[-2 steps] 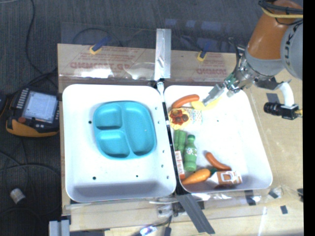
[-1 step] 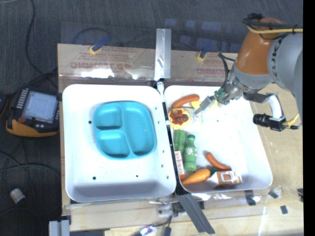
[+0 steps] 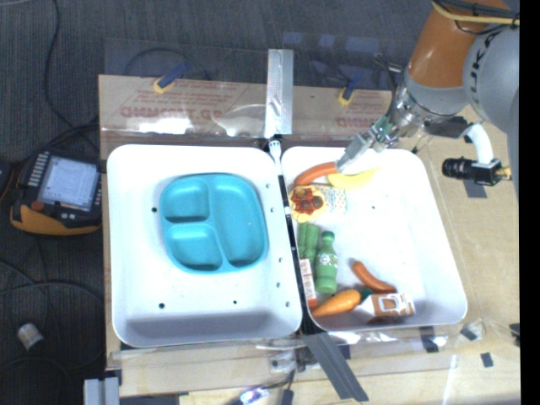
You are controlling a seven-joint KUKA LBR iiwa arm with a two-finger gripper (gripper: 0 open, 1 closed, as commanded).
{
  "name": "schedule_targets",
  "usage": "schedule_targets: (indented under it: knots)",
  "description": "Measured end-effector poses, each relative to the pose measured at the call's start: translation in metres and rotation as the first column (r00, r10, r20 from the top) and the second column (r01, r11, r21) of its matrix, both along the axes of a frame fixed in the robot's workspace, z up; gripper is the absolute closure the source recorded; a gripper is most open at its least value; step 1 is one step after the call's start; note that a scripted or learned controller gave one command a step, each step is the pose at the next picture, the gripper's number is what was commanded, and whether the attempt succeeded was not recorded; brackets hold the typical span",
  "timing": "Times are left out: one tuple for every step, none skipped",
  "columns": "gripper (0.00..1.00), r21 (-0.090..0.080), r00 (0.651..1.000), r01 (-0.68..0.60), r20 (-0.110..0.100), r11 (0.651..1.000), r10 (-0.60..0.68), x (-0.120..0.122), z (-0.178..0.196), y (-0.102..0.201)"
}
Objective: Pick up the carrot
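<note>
The carrot (image 3: 336,303), orange with a dark green end, lies near the front left corner of the right bin (image 3: 430,226). It rests between a green bottle (image 3: 326,262) and a small brown-and-white box (image 3: 390,306). My gripper (image 3: 357,153) hangs at the back of the same bin, far from the carrot. Its tip is just above a yellow banana (image 3: 356,176) and a curved orange sausage-like piece (image 3: 314,174). Nothing shows in its grasp.
A red-orange sausage (image 3: 372,277) lies just behind the carrot. A colourful packet (image 3: 314,199) and a second green bottle (image 3: 308,240) sit along the right bin's left wall. The left bin (image 3: 135,302) holds a blue divided plate (image 3: 211,222).
</note>
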State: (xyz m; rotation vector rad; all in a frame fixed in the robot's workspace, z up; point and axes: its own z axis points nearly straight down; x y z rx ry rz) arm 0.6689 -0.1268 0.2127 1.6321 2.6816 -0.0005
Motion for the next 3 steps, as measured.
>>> schedule_targets:
  knots:
    - [0.0, 0.001, 1.0, -0.027, -0.004, 1.0, 0.027, -0.048, -0.076, -0.021]
    - [0.0, -0.001, 0.971, -0.238, 0.0, 0.971, 0.238, -0.022, -0.006, -0.003]
    - [0.0, 0.002, 0.961, -0.277, -0.003, 0.961, 0.277, -0.059, -0.083, 0.027]
